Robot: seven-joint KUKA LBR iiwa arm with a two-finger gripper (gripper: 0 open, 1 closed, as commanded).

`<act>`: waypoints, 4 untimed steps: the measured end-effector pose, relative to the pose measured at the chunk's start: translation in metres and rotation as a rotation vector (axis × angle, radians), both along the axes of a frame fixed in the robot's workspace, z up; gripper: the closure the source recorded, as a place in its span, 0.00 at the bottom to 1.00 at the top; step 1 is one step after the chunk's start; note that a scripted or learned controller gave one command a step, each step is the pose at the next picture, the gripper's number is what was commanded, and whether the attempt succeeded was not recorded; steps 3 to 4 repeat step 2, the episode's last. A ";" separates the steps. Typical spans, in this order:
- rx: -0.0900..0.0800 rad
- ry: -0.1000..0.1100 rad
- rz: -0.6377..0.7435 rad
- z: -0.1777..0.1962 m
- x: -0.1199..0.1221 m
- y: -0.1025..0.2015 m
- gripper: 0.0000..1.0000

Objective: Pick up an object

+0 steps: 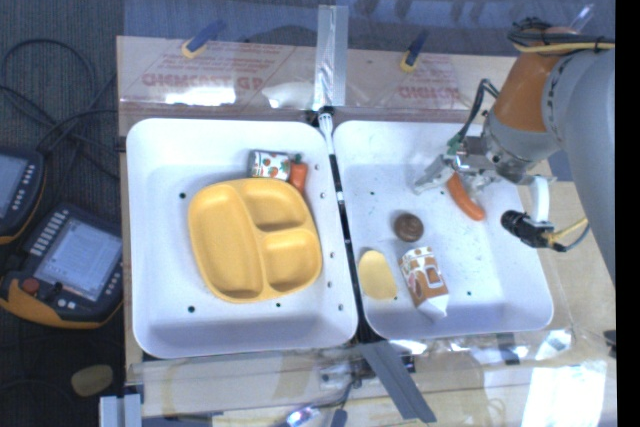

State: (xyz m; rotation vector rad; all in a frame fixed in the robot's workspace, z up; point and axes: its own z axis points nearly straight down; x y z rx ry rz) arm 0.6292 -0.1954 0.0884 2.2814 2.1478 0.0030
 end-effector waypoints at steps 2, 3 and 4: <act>0.001 0.012 0.301 0.133 0.040 0.047 1.00; 0.001 0.012 0.301 0.133 0.040 0.047 1.00; 0.001 0.012 0.301 0.133 0.040 0.047 1.00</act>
